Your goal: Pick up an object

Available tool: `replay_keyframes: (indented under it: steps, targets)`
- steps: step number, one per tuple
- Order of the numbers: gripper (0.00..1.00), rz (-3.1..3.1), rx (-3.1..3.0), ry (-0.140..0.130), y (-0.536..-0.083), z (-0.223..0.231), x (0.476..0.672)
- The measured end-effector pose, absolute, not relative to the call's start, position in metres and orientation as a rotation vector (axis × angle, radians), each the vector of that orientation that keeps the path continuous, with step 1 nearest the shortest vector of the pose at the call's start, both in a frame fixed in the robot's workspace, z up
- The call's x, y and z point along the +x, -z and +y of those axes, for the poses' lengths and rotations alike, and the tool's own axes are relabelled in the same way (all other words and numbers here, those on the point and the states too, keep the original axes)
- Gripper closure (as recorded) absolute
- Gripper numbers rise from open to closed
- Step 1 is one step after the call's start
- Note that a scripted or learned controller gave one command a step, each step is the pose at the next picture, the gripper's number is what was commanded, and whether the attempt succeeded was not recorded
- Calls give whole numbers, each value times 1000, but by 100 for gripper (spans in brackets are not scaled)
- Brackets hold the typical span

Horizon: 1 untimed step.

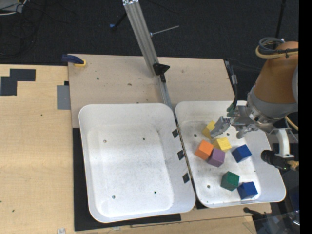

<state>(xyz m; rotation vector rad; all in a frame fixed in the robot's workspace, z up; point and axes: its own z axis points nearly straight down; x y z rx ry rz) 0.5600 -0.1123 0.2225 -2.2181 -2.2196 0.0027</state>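
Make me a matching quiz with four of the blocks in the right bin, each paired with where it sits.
Blocks:
1. orange block
2. green block
3. purple block
4. yellow block by the tool

Places:
A. touching the orange block's right side
B. farthest up the bin
C. nearest the divider between the bins
D. beside the lower blue block

Pairs: 1-C, 2-D, 3-A, 4-B
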Motion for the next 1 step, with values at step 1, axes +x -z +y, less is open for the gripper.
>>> replay_keyframes:
  steps: [1]
  targets:
    - [0,-2216,-2223,-2,-223,-113,560]
